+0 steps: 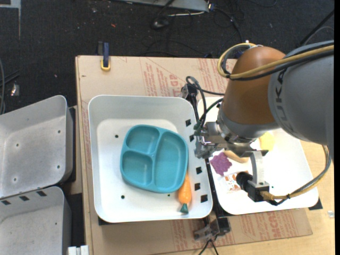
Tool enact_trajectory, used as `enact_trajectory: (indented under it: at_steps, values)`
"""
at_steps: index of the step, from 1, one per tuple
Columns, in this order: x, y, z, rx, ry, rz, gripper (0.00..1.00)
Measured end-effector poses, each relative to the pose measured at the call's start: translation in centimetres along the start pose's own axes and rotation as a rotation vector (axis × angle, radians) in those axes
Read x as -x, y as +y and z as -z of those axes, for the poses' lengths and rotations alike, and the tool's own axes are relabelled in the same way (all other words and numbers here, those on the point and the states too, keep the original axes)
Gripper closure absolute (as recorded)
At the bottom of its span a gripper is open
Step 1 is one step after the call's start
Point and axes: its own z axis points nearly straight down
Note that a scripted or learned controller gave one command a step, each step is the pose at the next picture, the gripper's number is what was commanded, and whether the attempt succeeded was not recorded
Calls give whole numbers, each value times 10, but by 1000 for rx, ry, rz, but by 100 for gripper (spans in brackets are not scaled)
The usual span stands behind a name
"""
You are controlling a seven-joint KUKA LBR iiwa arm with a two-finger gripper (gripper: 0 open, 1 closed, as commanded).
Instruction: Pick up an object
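Note:
The arm's orange-banded wrist (pixel 255 89) hangs over the right bin (pixel 297 193), hiding most of it. My gripper (pixel 229 149) points down at the bin's left side, just above a purple object (pixel 221 164) and a tan piece (pixel 237 157). A yellow object (pixel 266 141) peeks out beside the wrist. In the left bin (pixel 106 195) lies a teal divided plate (pixel 154 159), with an orange carrot (pixel 185 193) against its lower right rim.
A small printed item with red marks (pixel 231 181) lies near the right bin's front, next to a black fitting and cables (pixel 249 187) from the arm. Two more white trays (pixel 32 137) stand off the bench at the left.

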Motion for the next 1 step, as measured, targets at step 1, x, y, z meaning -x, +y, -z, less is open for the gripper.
enact_trajectory:
  at_steps: [1]
  values:
    - [-46, -4, 4, 2, 0, 1, 100]
